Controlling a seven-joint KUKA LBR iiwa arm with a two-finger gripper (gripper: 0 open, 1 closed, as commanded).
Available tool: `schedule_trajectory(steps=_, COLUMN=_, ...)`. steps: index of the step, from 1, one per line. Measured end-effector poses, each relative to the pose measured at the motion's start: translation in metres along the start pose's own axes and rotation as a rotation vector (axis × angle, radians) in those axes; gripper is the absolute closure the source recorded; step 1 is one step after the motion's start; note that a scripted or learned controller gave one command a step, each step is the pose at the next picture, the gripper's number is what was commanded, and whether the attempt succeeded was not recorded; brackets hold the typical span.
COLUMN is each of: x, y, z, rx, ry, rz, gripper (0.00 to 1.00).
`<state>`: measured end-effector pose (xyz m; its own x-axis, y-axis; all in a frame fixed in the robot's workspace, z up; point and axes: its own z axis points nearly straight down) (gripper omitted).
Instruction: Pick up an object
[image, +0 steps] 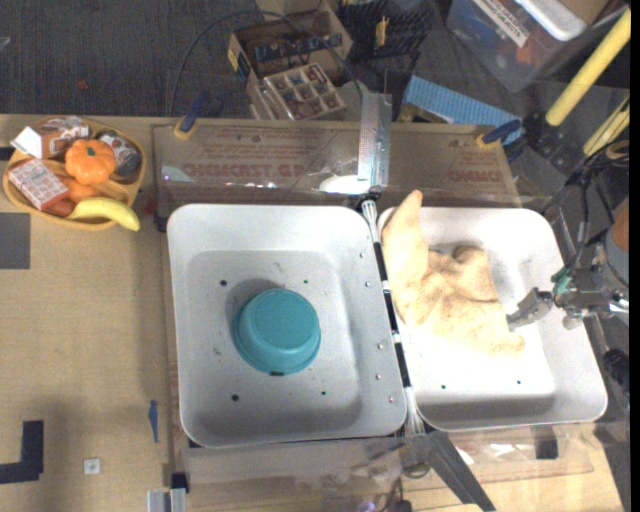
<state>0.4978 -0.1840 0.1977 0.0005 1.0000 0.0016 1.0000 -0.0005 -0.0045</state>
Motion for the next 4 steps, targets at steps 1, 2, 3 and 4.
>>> schedule_trajectory(steps=1, x=0.081, y=0.071, z=0.029, rx=-0.003, ry=-0.002, rz=-0.159, gripper=0.0)
schedule_trajectory(steps=2, x=0.038, y=0.118, z=0.07, rx=-0.001, ry=-0.002, rz=0.176, gripper=0.0)
schedule_trajectory(steps=3, x=-0.013, y=0.169, z=0.108, rx=-0.003, ry=-0.003, rz=0.112, gripper=0.0)
schedule_trajectory(steps=4, x=-0.003, y=0.14, z=0.109, rx=-0.011, ry=-0.004, rz=0.026, gripper=0.0)
